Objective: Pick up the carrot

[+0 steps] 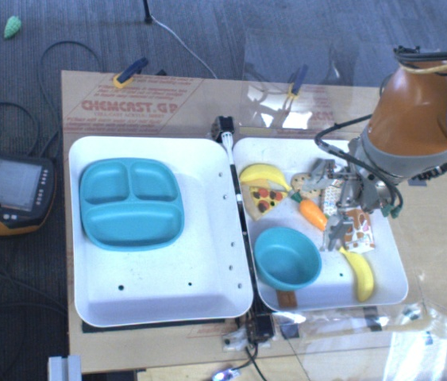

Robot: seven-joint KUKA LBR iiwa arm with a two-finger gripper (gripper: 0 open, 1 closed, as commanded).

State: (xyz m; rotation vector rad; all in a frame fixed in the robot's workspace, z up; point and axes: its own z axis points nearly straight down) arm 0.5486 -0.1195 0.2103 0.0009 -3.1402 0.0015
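Over the right-hand white bin [390, 296], a grey KUKA arm [414, 117] with an orange band is reaching in from the right, its gripper [341, 213] hovering just right of the carrot [312, 211]. How far the tool is spread cannot be told from this slanted look down; nothing is showing as held. The small orange carrot is lying near the middle of that bin, tilted, its green tip pointing up-left toward a pizza-slice toy [266, 199] and a yellow banana-shaped piece [261, 176]. A blue bowl [287, 259] is sitting just below it, a second banana [360, 273] is lying near the bin's lower right corner, and a patterned card-like item [358, 232] is resting under the tool. In the left bin [96, 292], a blue divided tray [131, 203] is sitting well apart from the action. Crowding is looking like the main risk: a descent slightly off to the right would probably be closing on the patterned item instead, while a rounded, tilted carrot could be rolling or squirting out from a pinch and sliding against the bowl's rim.
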